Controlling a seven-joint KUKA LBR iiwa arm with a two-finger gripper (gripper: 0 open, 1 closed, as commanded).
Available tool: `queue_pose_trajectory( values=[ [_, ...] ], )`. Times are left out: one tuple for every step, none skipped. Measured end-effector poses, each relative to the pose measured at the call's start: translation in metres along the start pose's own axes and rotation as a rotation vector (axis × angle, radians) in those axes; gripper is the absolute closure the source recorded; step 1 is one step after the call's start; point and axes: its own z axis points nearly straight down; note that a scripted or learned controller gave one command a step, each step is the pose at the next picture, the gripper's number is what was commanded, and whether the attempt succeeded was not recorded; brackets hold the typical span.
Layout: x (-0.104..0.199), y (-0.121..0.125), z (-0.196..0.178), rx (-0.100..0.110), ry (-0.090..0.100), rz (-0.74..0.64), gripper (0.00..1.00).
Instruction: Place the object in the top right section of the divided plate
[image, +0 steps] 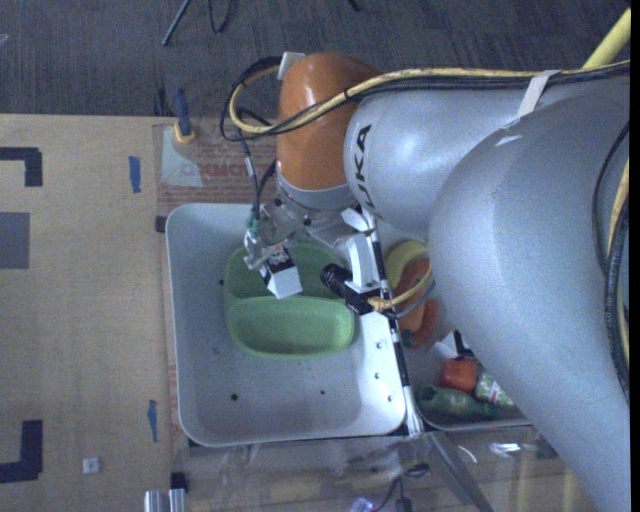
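One grey arm's gripper (272, 262) hovers over the green divided plastic plate (290, 325).
Plate's long axis runs left-right in the white bin (200, 330); finger state: cannot tell; carried object unseen.

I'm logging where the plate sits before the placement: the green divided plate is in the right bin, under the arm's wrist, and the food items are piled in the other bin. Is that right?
Not quite. The camera view shows the green divided plate in the left bin, under the arm's wrist, not the right one. The food items are piled in the other bin, the right one.
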Motion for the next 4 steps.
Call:
queue_pose_trajectory(
  values=[
    [0.021,-0.014,0.008,0.004,0.001,0.330,1.00],
    [-0.042,-0.051,-0.010,0.003,0.000,0.278,1.00],
    [-0.049,-0.158,-0.037,0.003,0.001,0.308,1.00],
    [-0.101,-0.082,-0.090,-0.001,-0.001,0.328,1.00]
  ],
)
